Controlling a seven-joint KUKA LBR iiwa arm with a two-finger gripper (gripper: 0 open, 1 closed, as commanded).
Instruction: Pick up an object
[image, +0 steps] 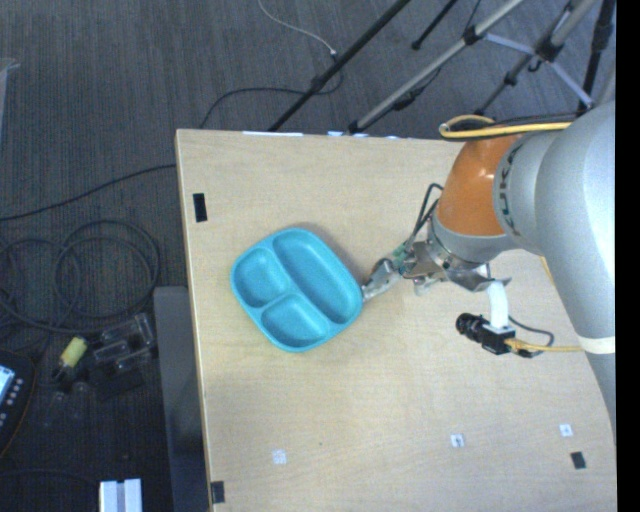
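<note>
A light blue plate (297, 288) with three compartments lies flat on the pale wooden bench top (400, 420), left of the middle. Nothing lies in its compartments. My gripper (378, 281) reaches in from the right, low over the bench, with its tip right at the plate's right rim. Whether it touches the rim I cannot tell. The grey arm with its orange band (478, 195) rises behind it to the upper right.
A small black part on a yellow cable (488, 334) hangs just right of the gripper. Small black markers dot the bench's edges. The bench's left edge (190, 330) drops to a dark floor with cables and loose gear.
</note>
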